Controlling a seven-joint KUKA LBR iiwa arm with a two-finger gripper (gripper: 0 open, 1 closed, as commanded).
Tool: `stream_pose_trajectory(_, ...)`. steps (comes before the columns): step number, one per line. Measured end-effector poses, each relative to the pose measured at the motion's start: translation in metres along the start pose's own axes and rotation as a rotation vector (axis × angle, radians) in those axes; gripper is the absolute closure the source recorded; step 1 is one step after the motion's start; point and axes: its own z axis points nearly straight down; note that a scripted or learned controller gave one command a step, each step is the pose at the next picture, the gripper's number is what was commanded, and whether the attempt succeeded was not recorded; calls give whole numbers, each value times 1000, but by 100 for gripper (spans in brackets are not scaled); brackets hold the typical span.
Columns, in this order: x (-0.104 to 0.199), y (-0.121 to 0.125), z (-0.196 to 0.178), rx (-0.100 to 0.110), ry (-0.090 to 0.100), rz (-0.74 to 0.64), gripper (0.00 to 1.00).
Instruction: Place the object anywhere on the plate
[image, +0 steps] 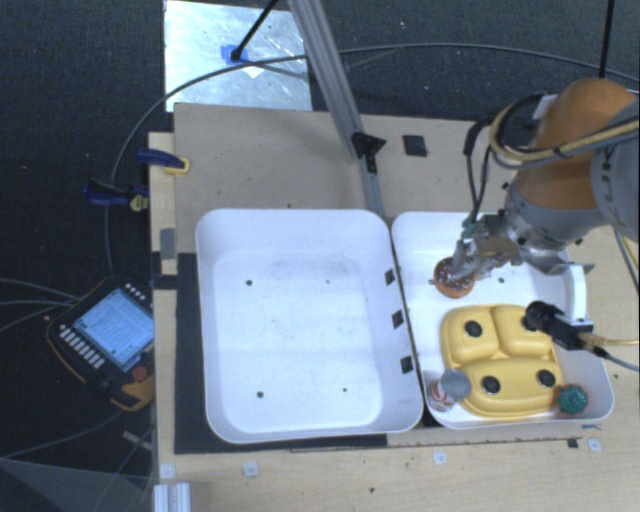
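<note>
My pincer (462, 268) hanging over brown round obj (455, 281) in right bin (420, 240), tips touching it; can't tell grip state. Obj sitting just behind yellow plate (500, 362), not on it.

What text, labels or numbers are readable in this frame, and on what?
None can be read.
Pendant left of the bench: lit blue screen and key rows, too small and blurred to read.
Black tags on the rim between the two bins: no legible marks.
Yellow plate, brown object under the gripper, grey object, teal ball: no lettering visible.
</note>
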Motion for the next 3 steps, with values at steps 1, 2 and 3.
stream_pose_trajectory(1, 48, -20, 0, 1, 0, 1, 100)
stream_pose_trajectory(2, 106, -30, -8, -1, 1, -1, 100)
stream_pose_trajectory(3, 151, -39, -6, 1, 0, 0, 100)
